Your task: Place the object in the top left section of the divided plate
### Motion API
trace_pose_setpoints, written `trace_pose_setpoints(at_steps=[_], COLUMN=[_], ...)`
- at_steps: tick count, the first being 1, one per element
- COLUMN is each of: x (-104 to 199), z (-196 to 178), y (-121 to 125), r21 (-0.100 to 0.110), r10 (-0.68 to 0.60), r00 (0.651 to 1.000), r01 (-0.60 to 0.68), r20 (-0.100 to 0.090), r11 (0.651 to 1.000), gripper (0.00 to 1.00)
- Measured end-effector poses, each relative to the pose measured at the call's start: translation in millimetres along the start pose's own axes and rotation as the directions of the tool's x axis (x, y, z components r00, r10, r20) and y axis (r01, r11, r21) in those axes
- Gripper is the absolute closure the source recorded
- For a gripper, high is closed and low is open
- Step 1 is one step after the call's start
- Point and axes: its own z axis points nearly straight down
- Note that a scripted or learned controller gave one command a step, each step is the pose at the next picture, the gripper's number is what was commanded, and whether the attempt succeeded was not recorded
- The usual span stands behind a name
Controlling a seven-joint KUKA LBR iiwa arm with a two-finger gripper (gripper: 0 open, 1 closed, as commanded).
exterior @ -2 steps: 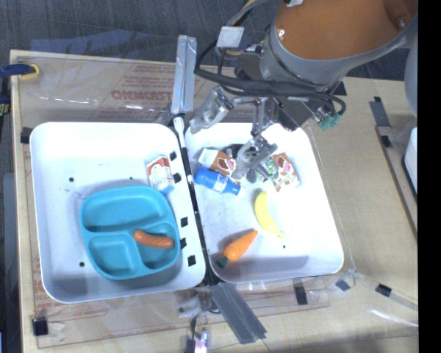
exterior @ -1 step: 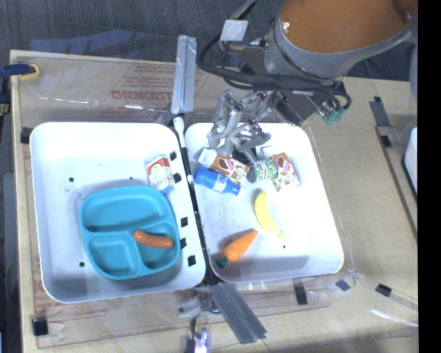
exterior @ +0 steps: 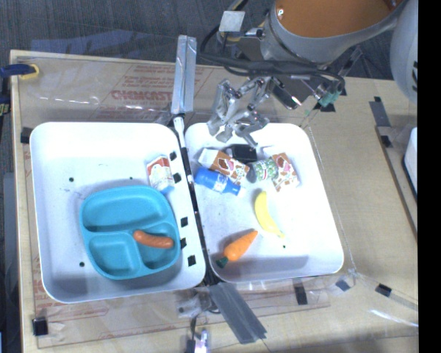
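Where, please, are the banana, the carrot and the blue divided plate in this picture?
banana (exterior: 267, 213), camera view, middle of its yellow body.
carrot (exterior: 240, 245), camera view, middle of its orange body.
blue divided plate (exterior: 116, 201), camera view, bare floor of its top left section.

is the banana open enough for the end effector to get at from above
Probably yes. The banana lies apart from the carrot and the packets, nothing on top, and the end effector hovers over the same bin's far edge.

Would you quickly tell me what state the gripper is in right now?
Gripper: open, holding nothing, above the far edge of the right bin.
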Motion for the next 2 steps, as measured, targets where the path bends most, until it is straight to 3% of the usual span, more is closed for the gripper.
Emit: trace_pose_setpoints(at_steps=[1, 2], x=[-1, -26], z=[-11, 34], y=[0, 1], r21=[0.004, -0.003], r10=[-0.002, -0.034], r00=[1.0, 0.999], r01=[0.002, 0.034], r20=[0.003, -0.003], r11=[1.0, 0.999], gripper=[1.0, 1.0])
